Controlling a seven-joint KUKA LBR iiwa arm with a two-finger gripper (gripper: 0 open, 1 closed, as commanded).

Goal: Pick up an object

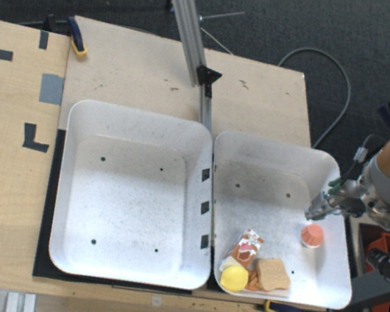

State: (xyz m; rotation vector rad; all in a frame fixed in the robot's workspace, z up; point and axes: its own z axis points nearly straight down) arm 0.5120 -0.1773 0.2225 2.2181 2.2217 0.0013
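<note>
In the right bin point(269, 161) lie several small objects. A pinkish-orange round piece point(312, 236) rests near the right wall. A yellow ball point(235, 278), a tan bread-like slice point(273, 274) and a red-and-white wrapped item point(246, 246) cluster at the front edge. My gripper point(318, 210) hangs at the right side of this bin, just above and behind the pink piece, with nothing visibly between its fingers.
The left bin point(139, 134) sits beside it, sharing a middle wall with black clips. A metal rail point(191, 28) slants in from the top. A cable point(323, 62) loops behind the right bin.
</note>
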